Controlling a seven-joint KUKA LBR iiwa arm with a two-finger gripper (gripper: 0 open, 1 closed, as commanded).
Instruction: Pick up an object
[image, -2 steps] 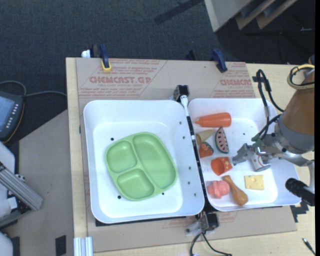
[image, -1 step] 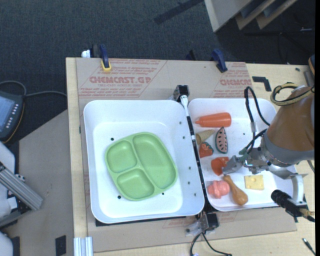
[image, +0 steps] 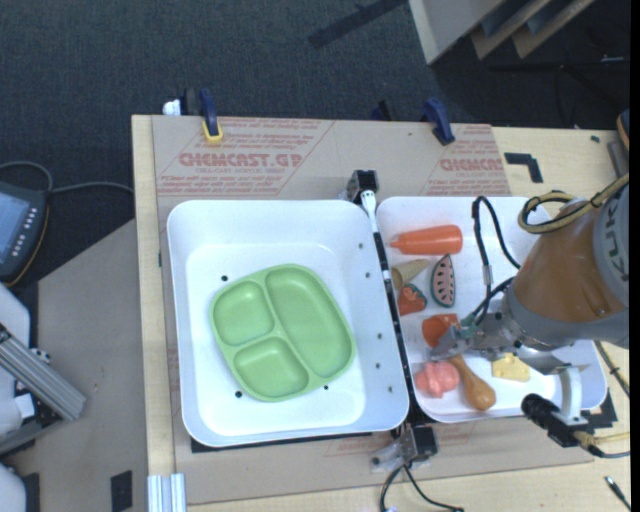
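The right bin (image: 590, 385) holds several toy foods. An orange carrot (image: 427, 240) lies at the back, with a watermelon slice (image: 443, 281) and a red strawberry (image: 411, 298) below it. A red piece (image: 437, 327) sits mid-bin. Near the front lie a pink piece (image: 436, 377), a brown drumstick (image: 474, 386) and a yellow cheese wedge (image: 511, 368). My gripper (image: 455, 343) hangs low over the bin, between the red piece and the drumstick, close to both. The wrist hides the bin's right half.
The left bin (image: 190, 300) holds a green divided plate (image: 281, 331). A black divider (image: 385, 290) runs between the bins. Black cables (image: 485, 250) loop above the right bin, and clamps (image: 211, 122) sit on the board's far edge.
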